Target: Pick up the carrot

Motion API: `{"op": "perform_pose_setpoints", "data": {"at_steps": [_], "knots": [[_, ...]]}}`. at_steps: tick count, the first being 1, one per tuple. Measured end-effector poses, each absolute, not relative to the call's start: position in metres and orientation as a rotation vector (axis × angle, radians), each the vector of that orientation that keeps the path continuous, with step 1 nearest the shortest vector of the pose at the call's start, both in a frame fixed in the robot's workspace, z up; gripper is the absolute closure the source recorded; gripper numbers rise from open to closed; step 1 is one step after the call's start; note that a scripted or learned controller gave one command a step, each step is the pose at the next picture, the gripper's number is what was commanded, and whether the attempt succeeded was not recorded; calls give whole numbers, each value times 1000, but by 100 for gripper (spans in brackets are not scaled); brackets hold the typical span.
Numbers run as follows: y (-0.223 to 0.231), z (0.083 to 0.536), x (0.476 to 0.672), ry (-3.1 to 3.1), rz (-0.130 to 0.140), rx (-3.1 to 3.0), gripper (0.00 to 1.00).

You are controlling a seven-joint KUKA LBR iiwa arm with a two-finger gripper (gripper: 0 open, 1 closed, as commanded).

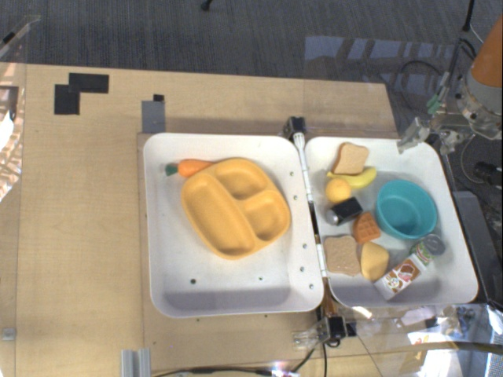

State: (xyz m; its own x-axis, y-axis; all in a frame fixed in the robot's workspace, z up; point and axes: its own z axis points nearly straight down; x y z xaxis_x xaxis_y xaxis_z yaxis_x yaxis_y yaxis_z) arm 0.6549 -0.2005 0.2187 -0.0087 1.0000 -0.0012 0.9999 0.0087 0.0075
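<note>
Pincer (414,134): seen at the upper right, above the far right corner of the right bin (464,281). Its tips were small, pale and blurred against cables and the bin rim, so how far it was parted could not be told, and nothing could be made out between its tips. Arm (483,85): cut off by the right edge, with part of the orange band and grey wrist visible.

Carrot (192,166): located in the left bin (169,281), near its far left corner, lying roughly level with its green top pointing left. Its right end was touched or slightly overlapped by the rim of the yellow divided plate (236,206), so its full length was not visible. It lay well apart from the pincer.

Yellow divided plate: placed in the middle of the left bin, three compartments visible.

Right bin contents: a slice of bread (350,159) leaning at the far side, with a banana (360,178) partly tucked beneath it; a lemon (338,189) just beside a small black item (346,210) whose kind could not be determined; a teal bowl (405,209); an orange cracker-like piece (366,228); a flat brown square (342,255); a yellow wedge (375,261); a labelled bottle (409,269) lying on its side, the label unreadable.
</note>
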Motion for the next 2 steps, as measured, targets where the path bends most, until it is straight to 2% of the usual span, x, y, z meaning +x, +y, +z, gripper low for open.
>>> {"op": "perform_pose_setpoints", "data": {"at_steps": [1,2], "knots": [[-132,129,633,1736,2,2621,0],[-110,154,588,1475,4,2776,0]]}}
